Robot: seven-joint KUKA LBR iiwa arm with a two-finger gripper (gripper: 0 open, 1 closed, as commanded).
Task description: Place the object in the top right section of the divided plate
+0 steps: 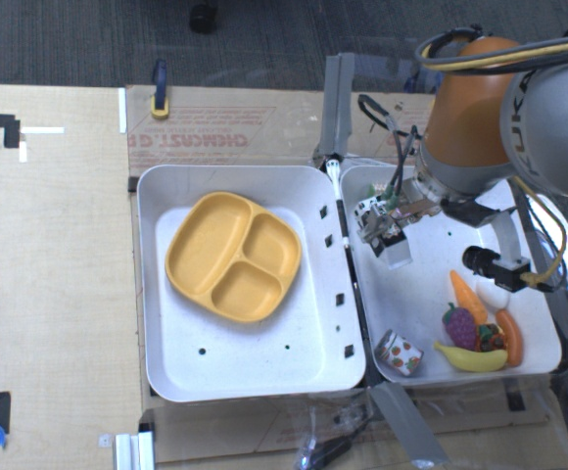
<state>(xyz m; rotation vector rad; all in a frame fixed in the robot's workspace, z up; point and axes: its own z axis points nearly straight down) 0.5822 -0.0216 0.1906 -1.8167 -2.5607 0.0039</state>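
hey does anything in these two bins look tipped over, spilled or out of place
Nothing spilled or damaged. The yellow divided plate sits skewed in the left bin. A small patterned carton lies tilted in the right bin, apart from the toy fruit pile.

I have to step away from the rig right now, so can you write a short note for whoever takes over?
Pincer: over the upper left part of the right bin; whether it grips anything cannot be told from this view.
Things: the yellow divided plate lies in the left bin, with nothing in its sections. The toy carrot, grapes, banana and a small patterned box lie in the lower part of the right bin.
Done: nothing placed yet.
Left: pick an object and set it in the plate's top right section.
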